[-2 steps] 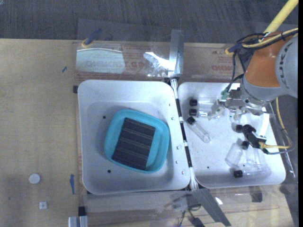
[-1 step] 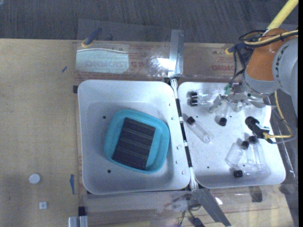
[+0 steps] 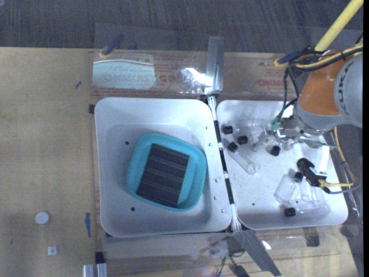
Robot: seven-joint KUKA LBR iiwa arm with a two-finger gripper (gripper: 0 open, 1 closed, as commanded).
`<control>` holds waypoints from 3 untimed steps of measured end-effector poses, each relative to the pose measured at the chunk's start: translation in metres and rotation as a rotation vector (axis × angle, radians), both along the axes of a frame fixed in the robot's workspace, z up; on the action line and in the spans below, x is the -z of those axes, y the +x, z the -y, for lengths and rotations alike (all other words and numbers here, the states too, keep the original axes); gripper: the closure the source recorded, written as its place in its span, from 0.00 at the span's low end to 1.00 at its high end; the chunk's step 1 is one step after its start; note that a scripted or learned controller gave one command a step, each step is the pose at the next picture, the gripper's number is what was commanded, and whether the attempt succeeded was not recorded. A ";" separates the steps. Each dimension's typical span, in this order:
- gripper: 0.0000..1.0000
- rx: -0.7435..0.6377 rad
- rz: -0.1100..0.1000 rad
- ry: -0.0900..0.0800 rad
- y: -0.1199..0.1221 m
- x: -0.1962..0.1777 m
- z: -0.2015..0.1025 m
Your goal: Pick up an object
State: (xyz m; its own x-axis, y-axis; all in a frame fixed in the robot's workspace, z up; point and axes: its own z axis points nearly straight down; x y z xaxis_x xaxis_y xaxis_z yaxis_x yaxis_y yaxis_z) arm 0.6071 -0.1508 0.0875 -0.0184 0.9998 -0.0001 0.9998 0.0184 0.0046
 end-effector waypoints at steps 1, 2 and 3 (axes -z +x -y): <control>0.00 -0.044 -0.004 -0.001 0.044 0.001 0.046; 1.00 -0.045 -0.002 -0.001 0.045 -0.009 0.045; 1.00 -0.003 -0.006 -0.001 0.054 -0.093 -0.004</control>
State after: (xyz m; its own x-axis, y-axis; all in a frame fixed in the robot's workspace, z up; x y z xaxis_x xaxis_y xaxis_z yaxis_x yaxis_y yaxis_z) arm 0.6608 -0.1464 0.1801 -0.0212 0.9998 -0.0006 0.9998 0.0212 -0.0009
